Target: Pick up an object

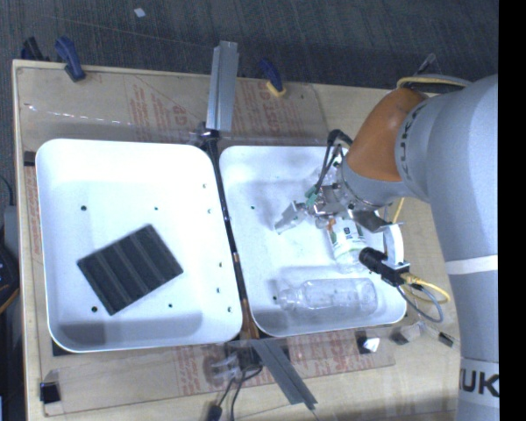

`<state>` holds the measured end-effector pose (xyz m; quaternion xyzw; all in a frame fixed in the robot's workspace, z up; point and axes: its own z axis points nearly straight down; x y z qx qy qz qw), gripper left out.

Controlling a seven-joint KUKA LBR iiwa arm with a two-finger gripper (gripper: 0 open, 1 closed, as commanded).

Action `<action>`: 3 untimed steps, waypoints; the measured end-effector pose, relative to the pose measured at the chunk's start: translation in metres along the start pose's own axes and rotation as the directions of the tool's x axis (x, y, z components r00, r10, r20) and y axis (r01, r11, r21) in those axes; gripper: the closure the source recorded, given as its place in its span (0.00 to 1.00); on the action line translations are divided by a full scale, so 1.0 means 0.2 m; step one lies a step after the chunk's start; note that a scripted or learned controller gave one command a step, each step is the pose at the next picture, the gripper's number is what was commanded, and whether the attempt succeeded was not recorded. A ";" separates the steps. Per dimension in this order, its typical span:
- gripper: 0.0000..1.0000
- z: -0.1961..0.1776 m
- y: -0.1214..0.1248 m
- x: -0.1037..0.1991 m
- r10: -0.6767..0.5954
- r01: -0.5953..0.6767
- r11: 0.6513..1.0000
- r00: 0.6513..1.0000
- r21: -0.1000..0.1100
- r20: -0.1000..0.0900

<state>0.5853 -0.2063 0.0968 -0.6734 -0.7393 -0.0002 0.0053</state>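
Arm reaches in from the right, gripper [291, 217] low over the middle of the right bin [245, 200]; fingers look spread apart, nothing between them. Small white bottle [344, 239] with a label lies just beside the wrist, toward the bin's right edge. Clear plastic bottle [329, 295] lies on its side along the near edge of the same bin. Left bin [61, 165] holds a dark ribbed rectangular pad [130, 268], tilted, toward its near left corner.
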 end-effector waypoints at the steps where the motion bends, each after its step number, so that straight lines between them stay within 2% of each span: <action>1: 0.00 -0.16 -0.18 0.00 0.074 -0.074 0.997 0.997 -0.003 0.006; 3: 0.00 -0.16 -0.18 0.00 0.075 -0.075 0.997 0.997 -0.003 0.006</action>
